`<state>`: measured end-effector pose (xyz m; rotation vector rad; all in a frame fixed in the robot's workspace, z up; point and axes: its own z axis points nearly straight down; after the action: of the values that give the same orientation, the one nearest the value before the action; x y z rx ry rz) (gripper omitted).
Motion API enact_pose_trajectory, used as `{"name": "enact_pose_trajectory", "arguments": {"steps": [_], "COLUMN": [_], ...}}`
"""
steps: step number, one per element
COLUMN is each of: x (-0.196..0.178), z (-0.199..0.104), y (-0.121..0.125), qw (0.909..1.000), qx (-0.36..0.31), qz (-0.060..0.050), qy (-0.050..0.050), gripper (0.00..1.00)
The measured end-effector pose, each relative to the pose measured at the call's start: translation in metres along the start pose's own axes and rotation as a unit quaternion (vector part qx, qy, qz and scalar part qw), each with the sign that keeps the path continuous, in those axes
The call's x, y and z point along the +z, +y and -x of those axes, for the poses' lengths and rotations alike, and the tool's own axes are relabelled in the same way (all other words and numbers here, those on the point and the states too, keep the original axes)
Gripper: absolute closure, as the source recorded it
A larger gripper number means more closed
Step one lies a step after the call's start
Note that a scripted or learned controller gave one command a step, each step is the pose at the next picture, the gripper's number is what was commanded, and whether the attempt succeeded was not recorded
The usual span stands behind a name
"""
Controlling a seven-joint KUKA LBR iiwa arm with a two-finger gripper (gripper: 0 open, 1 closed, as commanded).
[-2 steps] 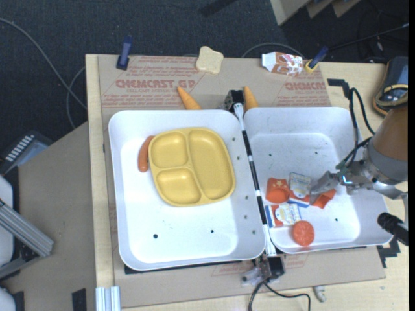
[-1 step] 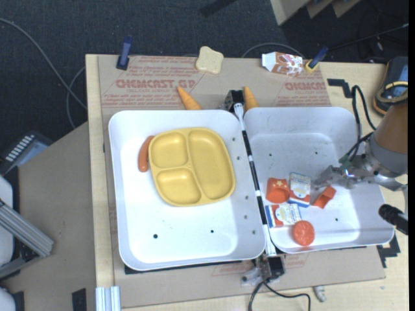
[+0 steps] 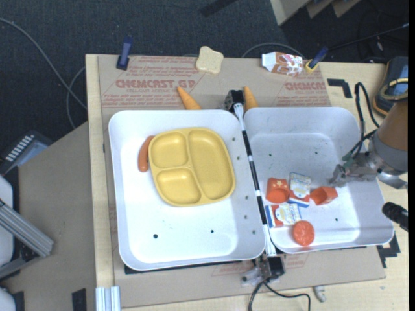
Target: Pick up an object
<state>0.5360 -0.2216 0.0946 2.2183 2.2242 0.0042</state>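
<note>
Grey metal gripper [image 3: 342, 173], and right at its tip a red-orange piece [image 3: 323, 195]. Further out, an orange block [image 3: 277, 190], a red tomato [image 3: 303, 232], a yellow tray [image 3: 192, 165], white bins [image 3: 130, 173].

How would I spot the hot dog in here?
Find the left white bin holding the yellow divided plate. The hot dog lies against the plate's left edge: a slim orange-red sausage, the sole loose item in that bin.
</note>
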Motion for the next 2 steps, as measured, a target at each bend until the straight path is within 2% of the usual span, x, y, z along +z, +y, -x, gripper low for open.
{"name": "enact_pose_trajectory", "arguments": {"steps": [1,2], "x": [-0.0910,-0.0897], "z": [0.0023,0.0021], "y": [0.0301,0.0292], "qw": [1.0000,1.0000], "qx": [0.001,0.001], "qz": [0.001,-0.001], "qy": [-0.002,-0.001], "gripper": [1.00,0.00]}}
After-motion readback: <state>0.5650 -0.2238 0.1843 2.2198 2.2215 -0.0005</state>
